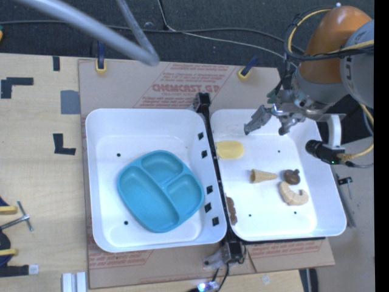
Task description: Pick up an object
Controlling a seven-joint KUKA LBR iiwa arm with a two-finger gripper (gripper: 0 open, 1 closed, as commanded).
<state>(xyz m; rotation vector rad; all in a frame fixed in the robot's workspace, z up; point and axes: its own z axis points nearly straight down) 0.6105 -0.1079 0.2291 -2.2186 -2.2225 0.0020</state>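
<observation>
My gripper (pixel 269 125) hangs over the back of the right bin (pixel 322 227), open, its two dark fingers spread with nothing between them. Below it in that bin lie a pale yellow round piece (pixel 230 149), a tan cone-shaped piece (pixel 262 176), a small brown piece (pixel 292 176) and a beige curved piece (pixel 293 194). The yellow piece lies down and to the left of the fingertips. A dark brown piece (pixel 231 208) lies by the bin's left wall.
The left bin (pixel 97 132) holds a blue divided plate (pixel 160 190). A black divider with clips (pixel 209 163) runs between the bins. Cables cross the dark area behind the bench, and a grey pole (pixel 79 18) slants across the top left.
</observation>
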